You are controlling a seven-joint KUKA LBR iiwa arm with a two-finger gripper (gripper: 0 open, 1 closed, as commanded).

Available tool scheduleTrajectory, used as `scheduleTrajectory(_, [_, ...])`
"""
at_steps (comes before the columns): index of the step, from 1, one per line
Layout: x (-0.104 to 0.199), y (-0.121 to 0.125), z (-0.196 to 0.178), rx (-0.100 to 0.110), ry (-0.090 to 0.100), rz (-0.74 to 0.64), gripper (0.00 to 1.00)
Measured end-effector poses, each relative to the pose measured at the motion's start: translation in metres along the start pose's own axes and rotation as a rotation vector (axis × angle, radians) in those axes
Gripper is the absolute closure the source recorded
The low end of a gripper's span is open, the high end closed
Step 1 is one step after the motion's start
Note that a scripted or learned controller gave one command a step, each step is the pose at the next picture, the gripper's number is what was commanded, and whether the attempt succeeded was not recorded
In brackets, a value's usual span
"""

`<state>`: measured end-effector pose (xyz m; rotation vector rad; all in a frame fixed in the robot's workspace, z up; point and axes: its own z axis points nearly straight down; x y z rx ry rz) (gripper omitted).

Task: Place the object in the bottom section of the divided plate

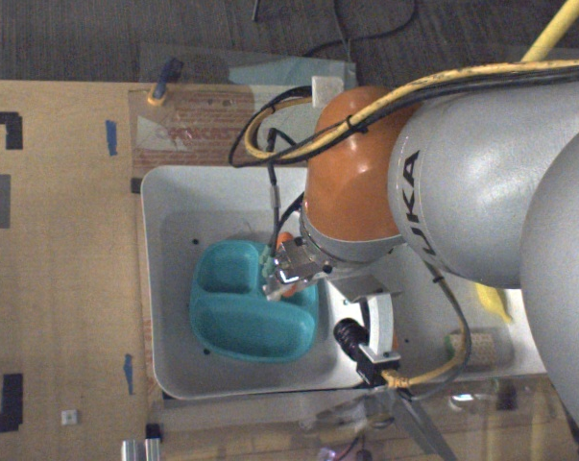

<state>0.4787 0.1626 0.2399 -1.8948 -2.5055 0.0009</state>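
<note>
While gripper (277, 279) hovers over divided plate (246, 305) | grip state unreadable | orange object (287, 291) just beside | risk: lands in wrong section

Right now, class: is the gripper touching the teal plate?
Cannot tell. In the camera view the gripper overlaps the teal plate's right rim, with no plain contact or gap.

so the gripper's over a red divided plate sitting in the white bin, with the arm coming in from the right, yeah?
Not quite: the divided plate is teal, not red. The camera view shows it plainly. The rest holds: it sits in the white bin, the gripper is over its right edge, and the arm comes in from the right.
</note>
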Motion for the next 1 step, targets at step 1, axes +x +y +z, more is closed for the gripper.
scheduleTrajectory(1, [-0.0002, 0.0000, 0.0000, 0.000, 0.000, 0.000, 0.00])
